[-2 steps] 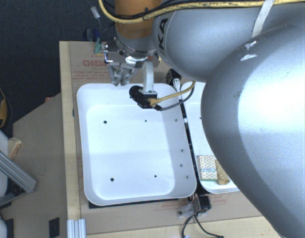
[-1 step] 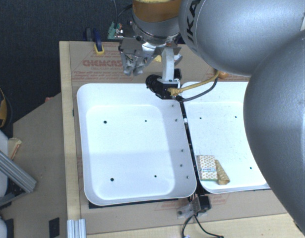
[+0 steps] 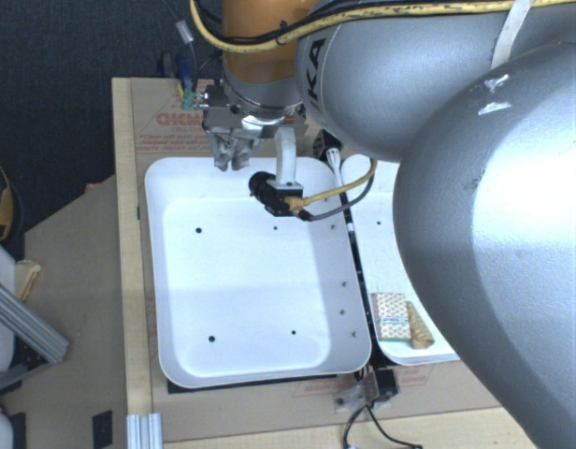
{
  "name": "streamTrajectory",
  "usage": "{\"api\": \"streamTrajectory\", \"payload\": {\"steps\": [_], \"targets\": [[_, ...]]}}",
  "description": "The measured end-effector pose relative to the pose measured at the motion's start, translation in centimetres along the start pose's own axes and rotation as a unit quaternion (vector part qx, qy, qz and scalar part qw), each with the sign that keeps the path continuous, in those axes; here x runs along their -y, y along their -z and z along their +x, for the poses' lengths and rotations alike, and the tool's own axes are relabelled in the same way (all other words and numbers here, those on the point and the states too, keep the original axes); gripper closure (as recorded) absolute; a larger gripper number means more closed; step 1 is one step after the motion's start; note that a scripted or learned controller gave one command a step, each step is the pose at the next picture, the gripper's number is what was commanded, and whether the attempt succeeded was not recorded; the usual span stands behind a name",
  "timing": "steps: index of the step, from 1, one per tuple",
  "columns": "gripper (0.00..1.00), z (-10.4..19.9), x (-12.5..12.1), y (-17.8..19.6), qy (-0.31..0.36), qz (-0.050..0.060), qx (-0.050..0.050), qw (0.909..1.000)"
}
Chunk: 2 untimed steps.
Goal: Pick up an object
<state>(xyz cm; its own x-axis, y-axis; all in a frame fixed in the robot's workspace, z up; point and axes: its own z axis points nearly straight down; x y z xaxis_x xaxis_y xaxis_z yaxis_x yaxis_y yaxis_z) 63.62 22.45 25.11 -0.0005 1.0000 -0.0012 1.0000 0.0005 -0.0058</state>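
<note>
Here the grey arm [image 3: 456, 157] fills the right and top of the frame, and its orange band [image 3: 269, 7] sits at top centre, directly above the wrist. The hand [image 3: 230, 157] hangs at the upper edge of the left bin [image 3: 176, 344], near that bin's upper left corner. Two short grey fingers point down over the rim. They seem close together and nothing shows between them, but whether they are open or closed I cannot tell from this angle. A pale bar goes down beside the hand to a small black part [image 3: 269, 195] with a yellowish cable [image 3: 339, 190], which looks like a piece of the tool and not a thing to pick up.

The left bin shows a white floor with some small dark dots. The likely object of the task is a small packet [image 3: 393, 314] with a printed pattern, and a brownish piece [image 3: 420, 328] lies against its right side. Both lie in the right bin [image 3: 410, 354], at the lower right of the frame, partly under the arm and well apart from the hand.

In my judgement the hand carries nothing at this moment, and the pick is not yet done. The next move would need the arm to cross the dividing edge between the bins and come down over the packet.
</note>
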Motion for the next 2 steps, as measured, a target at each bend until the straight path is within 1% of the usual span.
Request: {"api": "streamTrajectory", "payload": {"steps": [1, 2], "targets": [[1.00, -2.6, 1.3, 6.6, -0.001, -0.006, -0.001, 1.0000], [1.00, 0.1, 3.9, -0.5, 0.001, 0.002, 0.000, 1.0000]]}}
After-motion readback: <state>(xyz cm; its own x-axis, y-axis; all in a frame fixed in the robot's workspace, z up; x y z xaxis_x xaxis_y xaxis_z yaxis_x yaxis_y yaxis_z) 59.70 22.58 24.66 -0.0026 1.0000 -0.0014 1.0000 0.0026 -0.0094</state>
